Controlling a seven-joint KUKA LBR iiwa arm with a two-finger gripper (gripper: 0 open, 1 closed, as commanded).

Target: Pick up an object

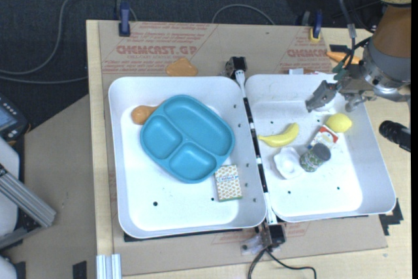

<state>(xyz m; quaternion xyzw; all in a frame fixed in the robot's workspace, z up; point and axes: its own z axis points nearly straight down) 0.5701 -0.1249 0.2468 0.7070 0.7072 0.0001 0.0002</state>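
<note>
My gripper (pixel 337 101) hangs over the back of the right bin (pixel 366 199), open, with nothing between its fingers (pixel 320 97). Just in front of it lies a yellow lemon (pixel 338 122). A yellow banana (pixel 281 135) rests near the bin's left wall. A dark can with a red and white label (pixel 316 155) lies on its side below the lemon, next to a small white object (pixel 285 164).
The left bin (pixel 130 206) holds a blue divided plate (pixel 187 138), an orange object (pixel 140 114) at the plate's back left, and a small patterned box (pixel 228 182) at its front right. Another orange item (pixel 181 66) lies on the bench behind the left bin.
</note>
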